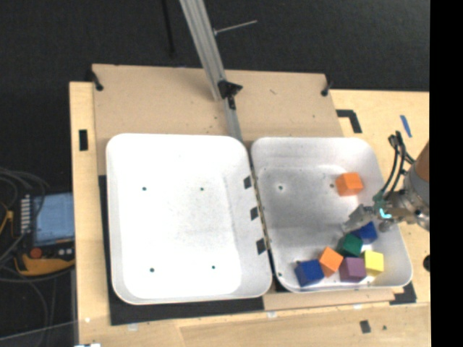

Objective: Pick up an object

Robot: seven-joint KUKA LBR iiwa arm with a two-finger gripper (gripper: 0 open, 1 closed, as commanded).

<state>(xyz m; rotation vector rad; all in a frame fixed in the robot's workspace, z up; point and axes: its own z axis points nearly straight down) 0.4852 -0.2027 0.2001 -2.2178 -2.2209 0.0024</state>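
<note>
Right bin (289, 157): end effector (365, 219) just above green block (352, 245); finger state unclear.

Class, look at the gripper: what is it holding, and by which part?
It cannot be told: the gripper sits just above the green block and blue block, too blurred to show any hold.

- Gripper (367, 219) low over right bin (304, 161), reaching in from right edge.
- Green block (352, 245) and dark blue block (368, 231) just below the fingertips.
- Orange block (349, 183) alone, up and slightly left.
- Further below: yellow block (374, 261), purple block (353, 268), second orange block (330, 259), blue block (309, 272).
- Left bin (181, 147) well apart, leftward.
</note>
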